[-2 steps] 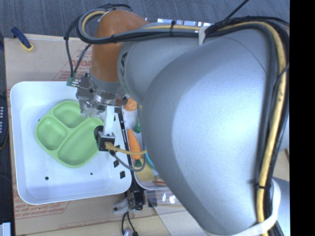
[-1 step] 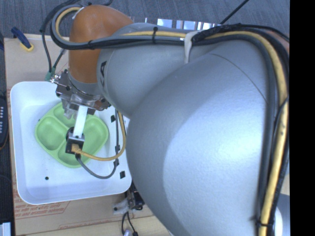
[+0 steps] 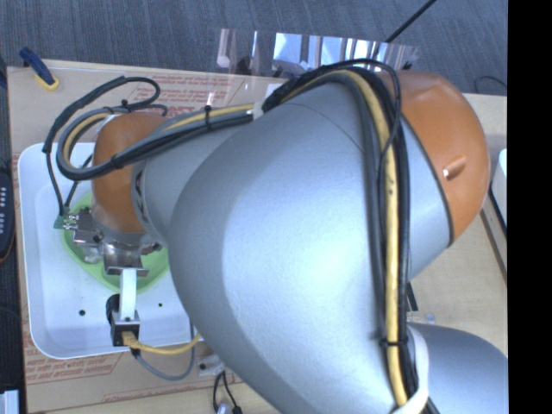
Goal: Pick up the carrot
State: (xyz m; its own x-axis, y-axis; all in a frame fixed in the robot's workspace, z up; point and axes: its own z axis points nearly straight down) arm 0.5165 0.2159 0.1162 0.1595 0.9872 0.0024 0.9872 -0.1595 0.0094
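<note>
The scene is evenly and brightly lit; glare is seen on the grey arm [image 3: 319, 257], which is slightly blurred by closeness.

arm [image 3: 328, 231] – fills frame | wrist over left bin [image 3: 34, 231] – carrot hidden

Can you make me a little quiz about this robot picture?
1. True or false: the arm covers most of the picture.
2. Which bin is the wrist over: the picture's left or right one?
3. What colour is the ring under the wrist? A green, B red, C blue.

Key: 1 true. 2 left. 3 A.
</note>
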